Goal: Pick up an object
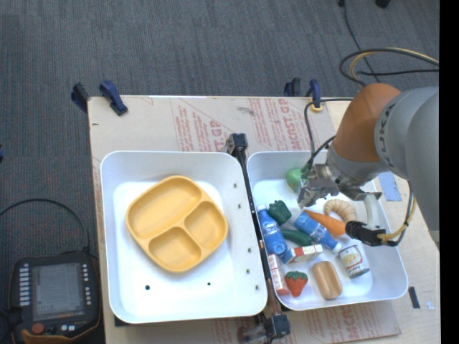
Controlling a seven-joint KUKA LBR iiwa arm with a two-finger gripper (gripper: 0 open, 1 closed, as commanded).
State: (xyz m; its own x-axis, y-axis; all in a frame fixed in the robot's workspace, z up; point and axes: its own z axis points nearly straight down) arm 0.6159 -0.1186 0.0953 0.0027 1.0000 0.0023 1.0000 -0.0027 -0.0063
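1. Nearest the camera, along the right bin's [387,282] front edge, lie a strawberry [296,282] and a tan bread roll [327,279].
2. Farther back, a blue bottle [316,231] lies on its side, its long axis running diagonally from upper left to lower right, beside an orange carrot [326,222].
3. Just beyond, the gripper [311,194] hangs low over the bin; whether it is spread or closed cannot be told.
4. The left bin [118,192] holds a yellow divided plate [176,223].

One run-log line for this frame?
arm: over right bin | gripper: low, near green object | grasp: none visible | left bin: yellow divided plate
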